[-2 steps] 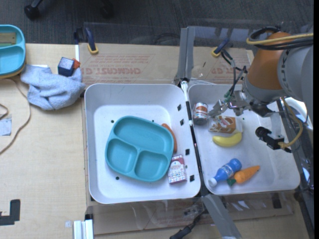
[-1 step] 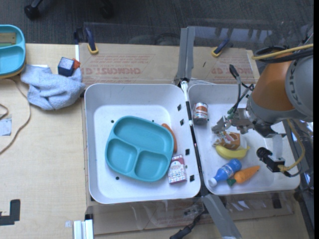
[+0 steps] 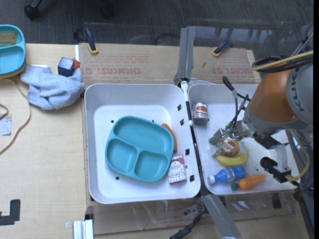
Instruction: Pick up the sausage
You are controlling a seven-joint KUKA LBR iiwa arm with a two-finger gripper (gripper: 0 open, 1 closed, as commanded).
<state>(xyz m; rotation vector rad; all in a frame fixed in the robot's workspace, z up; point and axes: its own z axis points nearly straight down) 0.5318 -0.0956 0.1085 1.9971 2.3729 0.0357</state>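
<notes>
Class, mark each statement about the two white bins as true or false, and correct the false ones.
1. The teal plate lies in the left bin. True.
2. The sausage lies in the right bin. False: it is in the left bin, by the plate's right edge.
3. The banana lies in the right bin. True.
4. The small can stands on the plate. False: it is in the right bin.
</notes>
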